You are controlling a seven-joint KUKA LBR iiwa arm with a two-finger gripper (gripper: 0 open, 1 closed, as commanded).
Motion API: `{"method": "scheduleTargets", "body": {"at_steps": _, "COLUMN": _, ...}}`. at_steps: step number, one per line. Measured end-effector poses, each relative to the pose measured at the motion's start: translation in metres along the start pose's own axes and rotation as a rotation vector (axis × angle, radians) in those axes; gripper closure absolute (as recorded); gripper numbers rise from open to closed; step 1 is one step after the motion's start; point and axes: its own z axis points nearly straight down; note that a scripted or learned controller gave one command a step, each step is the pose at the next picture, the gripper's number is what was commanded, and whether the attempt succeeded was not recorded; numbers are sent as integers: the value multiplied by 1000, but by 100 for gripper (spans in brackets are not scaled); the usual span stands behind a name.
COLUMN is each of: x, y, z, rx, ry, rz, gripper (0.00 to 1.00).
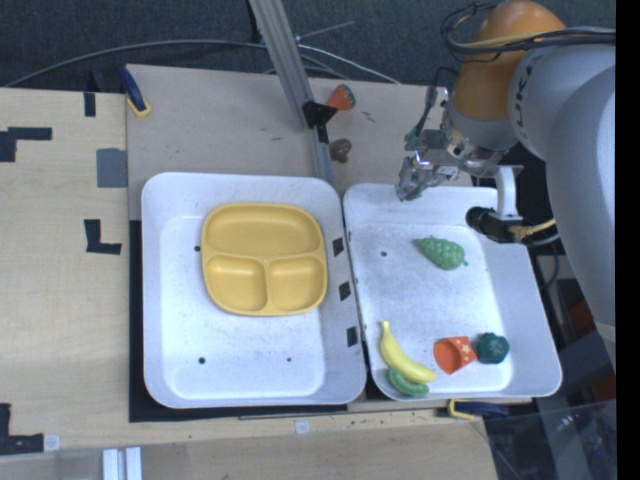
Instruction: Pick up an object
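On my feed the jaws (411,190) sit over the far rim of the right bin (520,268), near its far-left corner. Can't tell their state: too small and dark at this angle. Nothing visible between them, so I'm not calling a grasp.

Arm (540,68) comes in from the right, orange band on top, wrist tilted down toward the bin's far edge.

Right bin contents:
- green bumpy toy (441,252), looks like a grape bunch or similar, in the far half, lying flat, below and right of the jaws, apart from them.
- banana (402,354) at the near edge, left side, curved, touching a green piece (408,384) that lies partly under its near end.
- orange-red toy (453,354) just right of the banana, touching a dark green round toy (491,347) on its right.

Left bin (170,298): yellow divided tray (265,258) with three compartments, sitting in the far half, slightly rotated.

On the counter (60,268) behind the bins: metal pole (285,53) running up out of view, a small orange-red item (342,96) and a brownish one (340,150) just beside its base. Blue-yellow clamp (135,93) at far left. Black tape marks on the left panel.

All pick candidates are resting on the right bin floor, none lifted.
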Motion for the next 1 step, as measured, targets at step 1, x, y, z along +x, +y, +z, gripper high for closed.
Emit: {"method": "scheduleTargets", "body": {"at_steps": 1, "x": 1, "y": 1, "z": -31, "rx": 2, "ry": 0, "rz": 1, "gripper": 100}}
